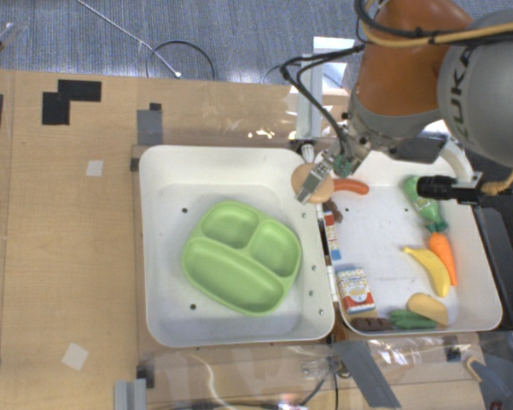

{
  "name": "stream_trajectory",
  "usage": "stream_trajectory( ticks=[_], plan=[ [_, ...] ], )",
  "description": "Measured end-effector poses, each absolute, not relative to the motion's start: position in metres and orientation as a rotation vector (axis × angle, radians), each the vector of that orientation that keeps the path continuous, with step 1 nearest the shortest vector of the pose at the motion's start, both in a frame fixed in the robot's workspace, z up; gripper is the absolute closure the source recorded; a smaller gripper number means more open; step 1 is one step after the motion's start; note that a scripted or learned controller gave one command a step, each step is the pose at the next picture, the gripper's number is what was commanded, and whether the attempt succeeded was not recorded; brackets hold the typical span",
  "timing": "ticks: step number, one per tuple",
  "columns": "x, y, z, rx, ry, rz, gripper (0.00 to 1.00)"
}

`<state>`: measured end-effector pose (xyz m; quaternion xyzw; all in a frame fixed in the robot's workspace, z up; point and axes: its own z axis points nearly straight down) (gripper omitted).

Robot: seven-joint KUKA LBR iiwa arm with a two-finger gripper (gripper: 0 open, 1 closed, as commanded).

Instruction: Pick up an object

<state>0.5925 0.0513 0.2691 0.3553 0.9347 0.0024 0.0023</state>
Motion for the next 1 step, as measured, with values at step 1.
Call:
stream_trajectory(
  ticks=[1],
  plan=[
    [0.6453,0.0882,0.2463,1.627,2.684,0.004,1.0]
  ],
)
